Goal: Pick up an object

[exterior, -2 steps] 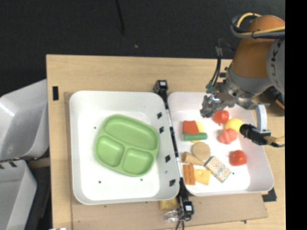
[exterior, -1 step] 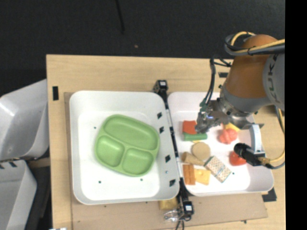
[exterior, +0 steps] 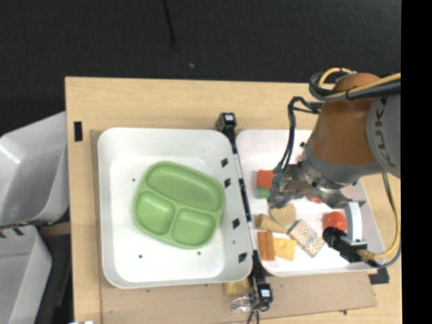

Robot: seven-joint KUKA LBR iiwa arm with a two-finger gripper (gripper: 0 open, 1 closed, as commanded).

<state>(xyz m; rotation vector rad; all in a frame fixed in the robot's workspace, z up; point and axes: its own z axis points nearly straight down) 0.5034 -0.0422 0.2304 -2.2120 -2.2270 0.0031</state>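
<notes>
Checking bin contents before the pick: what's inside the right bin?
Right bin holds a red-orange block, tan pieces, an orange wedge, a patterned packet and a red item. The arm and end effector cover the bin's middle.

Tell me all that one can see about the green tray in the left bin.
The green tray is a light green, rounded-corner dish that looks like smooth plastic. It has three compartments: one long one along its upper side and two smaller ones below. It lies flat and upright, turned at a slant, near the middle of the left bin. Its compartments look empty. Nothing touches it except the bin floor under it; the pincer is over the right bin, apart from it.
</notes>
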